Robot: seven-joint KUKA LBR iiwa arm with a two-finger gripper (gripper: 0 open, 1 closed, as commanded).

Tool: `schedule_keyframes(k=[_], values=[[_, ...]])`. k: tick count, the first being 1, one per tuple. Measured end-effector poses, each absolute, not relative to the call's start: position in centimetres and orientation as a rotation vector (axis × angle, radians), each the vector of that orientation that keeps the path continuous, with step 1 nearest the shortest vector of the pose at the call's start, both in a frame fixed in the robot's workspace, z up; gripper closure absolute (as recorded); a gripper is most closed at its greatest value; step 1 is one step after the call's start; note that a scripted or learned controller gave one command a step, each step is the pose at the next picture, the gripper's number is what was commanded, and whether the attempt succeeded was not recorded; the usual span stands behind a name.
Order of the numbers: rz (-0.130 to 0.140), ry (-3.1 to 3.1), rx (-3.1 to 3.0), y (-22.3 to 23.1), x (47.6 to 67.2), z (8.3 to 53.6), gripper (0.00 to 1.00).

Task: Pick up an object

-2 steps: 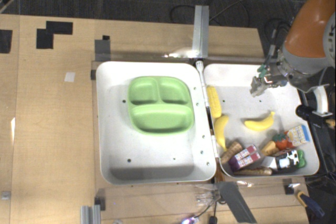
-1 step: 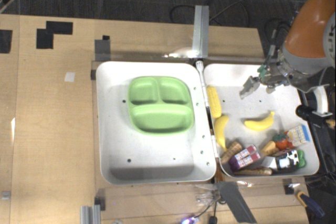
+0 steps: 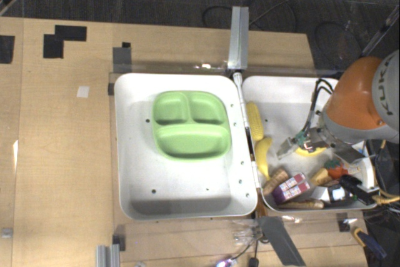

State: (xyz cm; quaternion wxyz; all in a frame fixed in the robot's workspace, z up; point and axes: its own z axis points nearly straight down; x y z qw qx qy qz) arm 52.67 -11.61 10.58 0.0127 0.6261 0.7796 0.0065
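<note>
We judge the reach step in hand: our gripper (image 3: 304, 144) hangs low in the right bin (image 3: 281, 97) over a yellow item (image 3: 306, 149), grip state we cannot tell, so next comes closing squarely and lifting straight.

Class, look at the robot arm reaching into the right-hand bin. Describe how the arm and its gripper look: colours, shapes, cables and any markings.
The arm is grey and rounded, with a broad orange band above the wrist and part of dark lettering on its grey casing near the frame edge. A thin black cable loops along its side. The gripper is small, of grey metal, with something yellow at its tip.
</note>
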Motion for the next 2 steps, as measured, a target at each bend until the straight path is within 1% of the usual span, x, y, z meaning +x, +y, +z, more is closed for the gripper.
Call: schedule_keyframes(k=[1,2], values=[[0.027,2.313,2.079,-13.3,58.1,9.9,0.0],[0.01,2.632,1.687,-13.8,63.5,9.0,0.0]])
